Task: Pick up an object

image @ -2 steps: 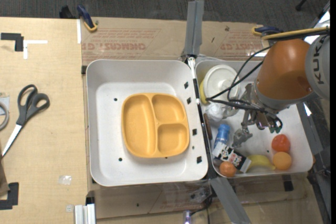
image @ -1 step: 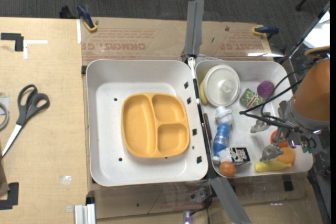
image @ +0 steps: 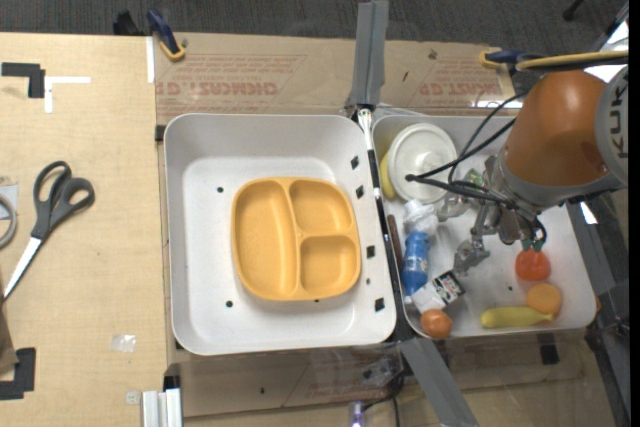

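The right bin (image: pixel 580 245) holds several objects. A white bowl (image: pixel 425 160) lies at its back left, and a clear bottle with a blue label (image: pixel 415 255) lies along its left wall. A small black-and-white item (image: pixel 447 287) sits near the middle. At the front are an orange-red ball (image: pixel 435 322) and a yellow banana (image: pixel 515 317). A red tomato (image: pixel 532 265) and an orange fruit (image: pixel 544 297) lie at the right. My gripper (image: pixel 482 240) hangs low over the middle of this bin, just up and right of the black-and-white item, with nothing seen held.
A yellow-orange divided plate (image: pixel 297 237) lies in the left bin (image: pixel 200 215). Scissors (image: pixel 50 205) rest on the bench at far left. The arm's orange band (image: pixel 560 130) and cables hang over the right bin's back right. A yellow item (image: pixel 386 177) sits beside the bowl.
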Controlling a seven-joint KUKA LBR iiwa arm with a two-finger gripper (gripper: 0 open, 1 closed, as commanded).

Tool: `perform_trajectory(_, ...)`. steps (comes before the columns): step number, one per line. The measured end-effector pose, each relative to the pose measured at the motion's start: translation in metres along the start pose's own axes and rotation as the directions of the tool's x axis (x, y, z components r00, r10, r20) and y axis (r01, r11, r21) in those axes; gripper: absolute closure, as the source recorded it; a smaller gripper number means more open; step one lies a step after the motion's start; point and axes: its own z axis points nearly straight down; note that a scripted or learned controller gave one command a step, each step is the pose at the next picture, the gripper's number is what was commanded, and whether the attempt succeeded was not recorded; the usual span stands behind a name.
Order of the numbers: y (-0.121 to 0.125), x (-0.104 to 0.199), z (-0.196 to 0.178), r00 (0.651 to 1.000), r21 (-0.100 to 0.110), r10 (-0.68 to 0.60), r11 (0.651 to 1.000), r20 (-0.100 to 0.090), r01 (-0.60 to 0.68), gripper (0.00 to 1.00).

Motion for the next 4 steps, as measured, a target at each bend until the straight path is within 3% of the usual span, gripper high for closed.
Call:
perform_trajectory(1, -0.068, 0.02, -0.041, 0.997, 0.001, 0.081, 0.997, -0.001, -0.081, 0.0)
perform_trajectory(2, -0.048, -0.051, 0.0, 0.992, 0.0, 0.125, 0.992, 0.002, -0.125, 0.0)
perform_trajectory(3, -0.082, 0.053, -0.01, 0.978, 0.001, 0.206, 0.978, -0.003, -0.206, 0.0)
perform_trajectory(4, -0.087, 0.053, 0.0, 0.971, 0.001, 0.239, 0.971, -0.003, -0.239, 0.0)
